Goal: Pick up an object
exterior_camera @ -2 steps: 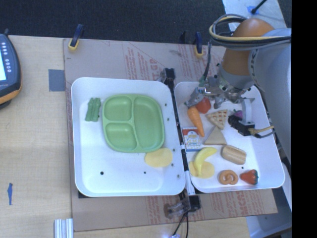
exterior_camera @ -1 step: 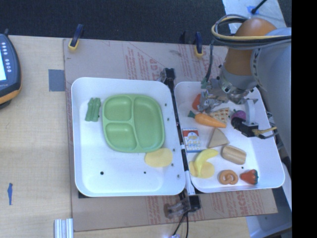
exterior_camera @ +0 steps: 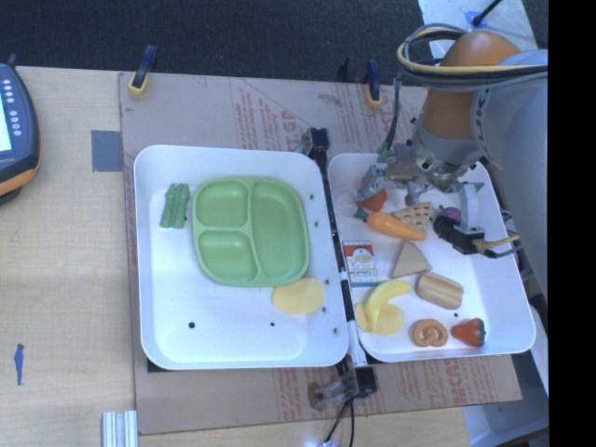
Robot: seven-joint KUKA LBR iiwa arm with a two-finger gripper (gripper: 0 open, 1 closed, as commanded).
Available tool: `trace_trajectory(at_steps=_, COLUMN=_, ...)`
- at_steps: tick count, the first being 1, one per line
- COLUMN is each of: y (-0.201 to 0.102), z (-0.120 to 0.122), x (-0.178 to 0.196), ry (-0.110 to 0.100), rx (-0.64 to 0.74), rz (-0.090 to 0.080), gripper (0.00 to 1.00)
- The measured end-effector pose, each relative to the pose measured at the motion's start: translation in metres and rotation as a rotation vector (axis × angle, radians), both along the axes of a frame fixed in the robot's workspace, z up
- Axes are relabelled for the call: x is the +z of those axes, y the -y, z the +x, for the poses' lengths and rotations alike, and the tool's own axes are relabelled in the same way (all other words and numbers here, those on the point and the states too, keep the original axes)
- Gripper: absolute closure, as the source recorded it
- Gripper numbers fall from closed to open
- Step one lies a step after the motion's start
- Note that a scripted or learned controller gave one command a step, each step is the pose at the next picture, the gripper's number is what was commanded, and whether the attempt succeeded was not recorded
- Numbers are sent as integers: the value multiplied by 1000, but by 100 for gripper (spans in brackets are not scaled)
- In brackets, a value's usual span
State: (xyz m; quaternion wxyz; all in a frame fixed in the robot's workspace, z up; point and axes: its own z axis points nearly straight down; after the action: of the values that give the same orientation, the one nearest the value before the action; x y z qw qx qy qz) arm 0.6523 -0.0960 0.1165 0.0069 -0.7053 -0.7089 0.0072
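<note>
the arm comes in from the upper right of the frame, and its gripper (exterior_camera: 402,177) hangs low over the far end of the right bin (exterior_camera: 515,343), just above a toy carrot (exterior_camera: 395,224) that lies slantwise there. how the jaws stand cannot be told; the wrist hardware blocks them, and nothing is seen pinched. the likeliest thing to pick is that carrot, or a small red piece (exterior_camera: 373,201) just beside it, since the tool sits right over them.

the right bin is crowded, which looks like the source pile: a small carton (exterior_camera: 359,260) against the divider, a tan wedge (exterior_camera: 409,260), a bread roll (exterior_camera: 440,291), a banana (exterior_camera: 383,300), a pretzel (exterior_camera: 429,332) and a strawberry (exterior_camera: 469,331) toward the lower right.

the left bin (exterior_camera: 168,343) holds a green divided plate (exterior_camera: 251,230) near its centre, a green bean bundle (exterior_camera: 174,205) beside it, and a yellow chip (exterior_camera: 298,296) below it.

the carton has printing, too small to read. faint red lettering on the cardboard (exterior_camera: 242,110) under the bins is also illegible.
</note>
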Motion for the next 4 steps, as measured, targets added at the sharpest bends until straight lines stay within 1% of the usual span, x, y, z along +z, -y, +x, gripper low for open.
trace_trajectory(at_steps=1, y=2, z=-6, x=-25, ry=16, rx=-1, rz=-1, gripper=0)
trace_trajectory(at_steps=2, y=-3, z=5, x=-24, ry=19, rx=1, rz=0, gripper=0)
trace_trajectory(at_steps=3, y=19, z=4, x=-24, ry=20, rx=-4, rz=-1, gripper=0)
trace_trajectory(at_steps=4, y=7, z=4, x=-24, ry=16, rx=0, rz=0, gripper=0)
